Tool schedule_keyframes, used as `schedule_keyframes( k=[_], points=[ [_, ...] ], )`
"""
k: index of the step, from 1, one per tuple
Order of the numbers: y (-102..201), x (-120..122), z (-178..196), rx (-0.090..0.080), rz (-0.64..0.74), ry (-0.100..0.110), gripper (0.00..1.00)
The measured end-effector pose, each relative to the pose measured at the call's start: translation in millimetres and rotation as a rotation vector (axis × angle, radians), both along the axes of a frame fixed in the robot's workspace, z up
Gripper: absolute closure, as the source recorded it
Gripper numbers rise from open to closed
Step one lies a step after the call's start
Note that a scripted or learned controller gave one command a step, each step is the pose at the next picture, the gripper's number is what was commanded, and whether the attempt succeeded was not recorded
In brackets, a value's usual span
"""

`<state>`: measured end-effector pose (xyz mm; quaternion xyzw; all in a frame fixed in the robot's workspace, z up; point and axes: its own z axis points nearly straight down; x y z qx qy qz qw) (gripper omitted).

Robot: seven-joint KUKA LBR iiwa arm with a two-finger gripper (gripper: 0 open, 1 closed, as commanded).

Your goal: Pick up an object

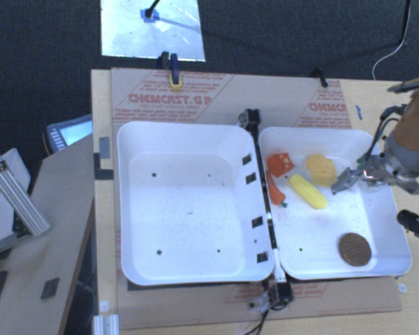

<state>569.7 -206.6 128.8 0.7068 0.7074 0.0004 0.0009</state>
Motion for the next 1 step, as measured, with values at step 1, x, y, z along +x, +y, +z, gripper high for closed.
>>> schedule_keyframes(
  k=[1],
  points=[
    [0.0,0.0,0.0,0.0,0.0,0.0,0.0]
  ],
)
